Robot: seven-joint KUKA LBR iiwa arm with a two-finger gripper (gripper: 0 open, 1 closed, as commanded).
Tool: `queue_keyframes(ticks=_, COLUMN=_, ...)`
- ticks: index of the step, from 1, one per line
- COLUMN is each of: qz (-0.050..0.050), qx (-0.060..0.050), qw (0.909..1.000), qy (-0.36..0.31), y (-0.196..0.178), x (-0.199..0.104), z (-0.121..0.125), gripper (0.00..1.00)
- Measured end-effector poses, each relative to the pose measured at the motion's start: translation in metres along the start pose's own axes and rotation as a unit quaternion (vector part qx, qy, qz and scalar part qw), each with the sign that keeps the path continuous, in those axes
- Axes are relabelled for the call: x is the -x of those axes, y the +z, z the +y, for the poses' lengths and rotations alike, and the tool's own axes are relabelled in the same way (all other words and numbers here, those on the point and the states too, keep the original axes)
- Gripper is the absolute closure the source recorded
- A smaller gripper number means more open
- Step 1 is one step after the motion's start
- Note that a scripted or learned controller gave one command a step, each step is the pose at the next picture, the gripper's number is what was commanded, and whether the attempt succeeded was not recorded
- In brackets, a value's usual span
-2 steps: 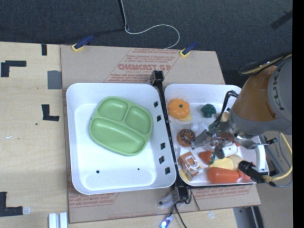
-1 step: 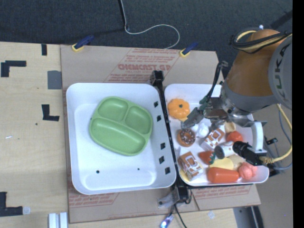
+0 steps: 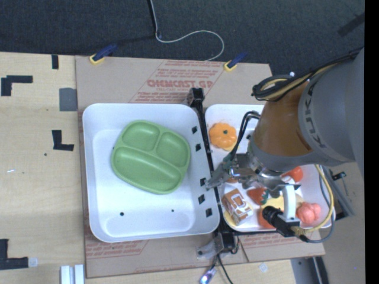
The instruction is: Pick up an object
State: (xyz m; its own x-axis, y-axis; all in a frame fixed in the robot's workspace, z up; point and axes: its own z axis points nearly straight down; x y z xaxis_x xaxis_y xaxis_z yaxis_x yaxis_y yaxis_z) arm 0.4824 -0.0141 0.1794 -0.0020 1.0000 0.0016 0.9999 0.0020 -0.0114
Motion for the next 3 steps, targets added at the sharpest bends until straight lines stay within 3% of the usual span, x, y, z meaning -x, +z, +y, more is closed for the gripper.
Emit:
queue_keyframes(ticks=1, qz=0.000, qx=0.003, qw=1.0000, qy=0.000, y=-0.014, x=0.001, z=0.002, gripper=1.00)
queue_keyframes(ticks=2, qz=0.003, qx=0.014, qw=0.9999, qy=-0.007, y=-0.185, x=-0.111, z=0.001, gripper=1.00)
queue_keyframes(ticks=3, qz=0.000, qx=0.007, qw=1.0000, qy=-0.003, y=-0.220, x=-0.155, z=-0.001, gripper=1.00)
